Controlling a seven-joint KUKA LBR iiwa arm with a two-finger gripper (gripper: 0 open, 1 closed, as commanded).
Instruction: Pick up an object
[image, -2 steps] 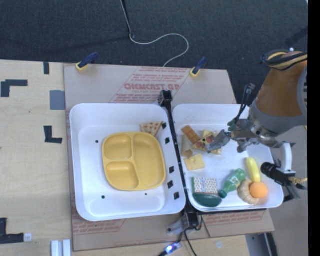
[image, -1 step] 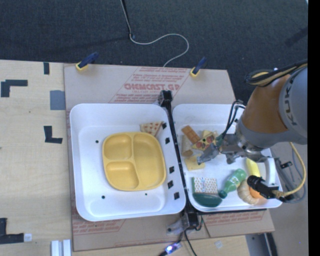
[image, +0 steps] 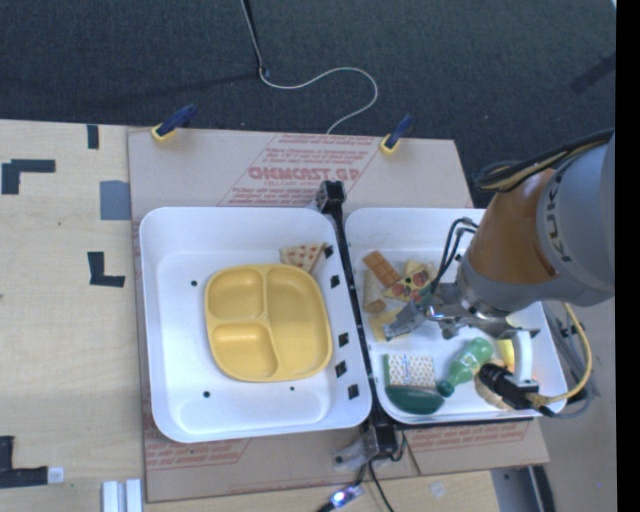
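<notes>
My gripper (image: 408, 320) is low inside the right bin (image: 395, 222), just left of the bin's middle, with the grey and orange arm (image: 520, 245) above it on the right. Its tip sits over a tan piece (image: 379, 316) near the bin's left wall. A brown bar (image: 376, 268) and a colourful toy (image: 416, 280) lie just behind the gripper. A green bottle (image: 466, 364) lies in front of it, to the right. A white and green patterned block (image: 410, 368) and a dark green item (image: 415, 401) rest at the front. Nothing is visibly held.
The left bin (image: 160, 300) holds a yellow divided plate (image: 268, 322) and a tan waffle-like piece (image: 305, 257) at its back. A yellow object (image: 521, 352) lies by the right bin's right wall. Both bins rest on cardboard (image: 300, 175).
</notes>
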